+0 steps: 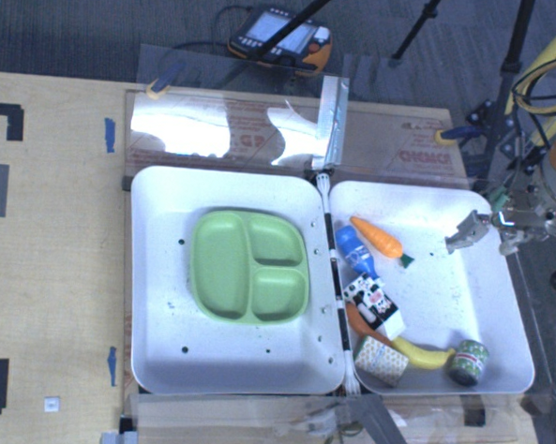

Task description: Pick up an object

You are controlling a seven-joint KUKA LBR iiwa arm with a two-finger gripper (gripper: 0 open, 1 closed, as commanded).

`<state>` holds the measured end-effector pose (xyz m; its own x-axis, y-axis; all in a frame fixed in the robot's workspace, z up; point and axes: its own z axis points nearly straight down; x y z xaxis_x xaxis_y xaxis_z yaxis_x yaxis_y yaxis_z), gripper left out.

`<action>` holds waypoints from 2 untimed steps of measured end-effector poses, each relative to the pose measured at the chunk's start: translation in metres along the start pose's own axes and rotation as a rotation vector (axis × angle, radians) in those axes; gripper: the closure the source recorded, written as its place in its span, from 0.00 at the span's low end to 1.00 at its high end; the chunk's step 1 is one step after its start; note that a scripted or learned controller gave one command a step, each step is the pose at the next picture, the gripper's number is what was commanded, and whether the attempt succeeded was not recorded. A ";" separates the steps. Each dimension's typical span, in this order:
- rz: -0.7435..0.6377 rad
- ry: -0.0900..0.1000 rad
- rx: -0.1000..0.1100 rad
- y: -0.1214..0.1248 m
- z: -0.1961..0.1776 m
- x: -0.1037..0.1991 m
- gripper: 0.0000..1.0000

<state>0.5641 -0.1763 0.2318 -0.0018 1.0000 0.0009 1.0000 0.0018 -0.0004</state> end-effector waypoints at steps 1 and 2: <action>0.075 -0.001 -0.002 0.059 0.051 0.043 0.00; 0.178 0.001 0.002 0.035 0.079 0.081 0.00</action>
<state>0.5986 -0.0947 0.1525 0.1756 0.9845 0.0014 0.9845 -0.1756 -0.0030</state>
